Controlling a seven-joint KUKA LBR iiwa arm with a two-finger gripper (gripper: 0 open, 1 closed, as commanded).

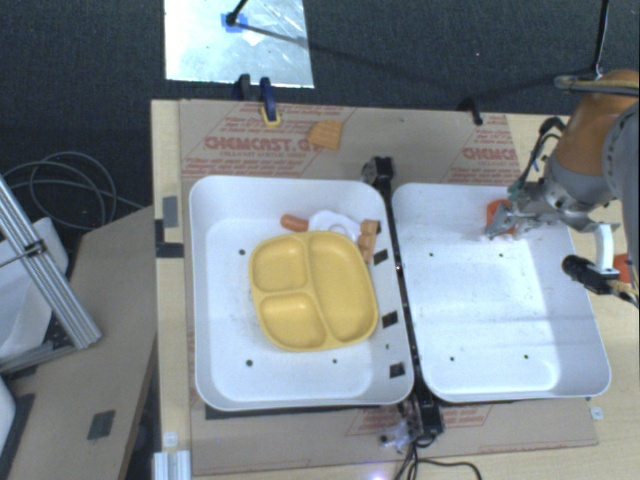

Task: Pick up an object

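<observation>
Two shallow white bins are sitting side by side on the worktop (170, 118), the left bin (215, 268) and the right bin (480, 368). In the left bin a yellow divided tray (312, 290) is lying near the middle, tilted a little. Just beyond its far edge an orange sausage-shaped piece (294, 223) is lying beside a small white item (332, 222), and a tan piece (368, 236) is standing close to the bin's right wall. The arm (592, 148) is reaching in from the right, with the claw (508, 223) hanging over the far corner of the right bin. A small red-orange object (496, 211) is showing right at the claw's tip; whether it is between the fingers, and whether the claw is open or closed, cannot be told. A tan block (325, 134) is lying on the worktop beyond the bins.
</observation>
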